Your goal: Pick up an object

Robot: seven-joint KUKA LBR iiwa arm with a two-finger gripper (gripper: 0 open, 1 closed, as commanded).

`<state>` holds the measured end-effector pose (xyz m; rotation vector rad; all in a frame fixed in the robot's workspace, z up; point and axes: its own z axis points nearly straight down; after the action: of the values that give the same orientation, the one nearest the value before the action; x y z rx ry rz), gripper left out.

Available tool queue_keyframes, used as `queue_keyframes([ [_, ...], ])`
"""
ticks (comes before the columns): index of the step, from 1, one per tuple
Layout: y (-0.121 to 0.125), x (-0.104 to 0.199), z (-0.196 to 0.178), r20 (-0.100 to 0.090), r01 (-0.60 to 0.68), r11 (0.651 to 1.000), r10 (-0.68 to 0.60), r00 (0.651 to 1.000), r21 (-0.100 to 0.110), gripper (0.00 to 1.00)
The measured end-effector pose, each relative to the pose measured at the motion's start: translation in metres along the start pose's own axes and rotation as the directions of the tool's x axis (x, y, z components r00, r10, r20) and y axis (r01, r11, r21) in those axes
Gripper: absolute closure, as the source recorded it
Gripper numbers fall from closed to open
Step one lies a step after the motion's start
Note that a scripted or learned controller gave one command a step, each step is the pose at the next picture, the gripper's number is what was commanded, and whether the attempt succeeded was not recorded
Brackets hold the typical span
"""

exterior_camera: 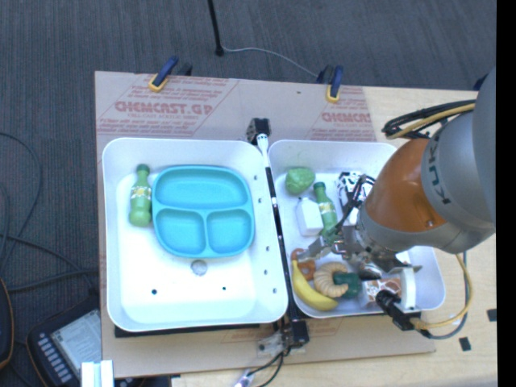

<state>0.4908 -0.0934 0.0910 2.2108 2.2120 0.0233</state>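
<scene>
A: Background? Grey carpet, and a wooden bench carrying two white bins side by side.

B: Left bin first.

A: Blue divided plate near its middle. Green bottle lying along the bin's left edge, just beside the plate, label up.

B: Right bin?

A: Crowded. Green ball at the far left corner, a second green bottle beside a white block. Banana in the near left corner, with a tan ring touching it.

B: Arm?

A: Comes in from the right, with its orange band over the right bin. The gripper hangs low over the clutter near the bin's middle, just above the ring and banana.

B: Pincer clenched, released, grasping?

A: Cannot tell, the wrist hides it. Nothing visibly held.
</scene>
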Motion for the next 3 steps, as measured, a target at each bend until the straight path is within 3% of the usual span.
queue_keyframes([
  [1,0.002,0.000,-0.012,-0.002,0.001,1.000,-0.001,1.000,-0.003,1.00],
  [2,0.000,0.001,-0.010,-0.003,0.001,1.000,-0.001,1.000,0.003,0.00],
  [3,-0.003,-0.003,0.002,-0.001,0.000,1.000,0.000,1.000,0.011,0.00],
])
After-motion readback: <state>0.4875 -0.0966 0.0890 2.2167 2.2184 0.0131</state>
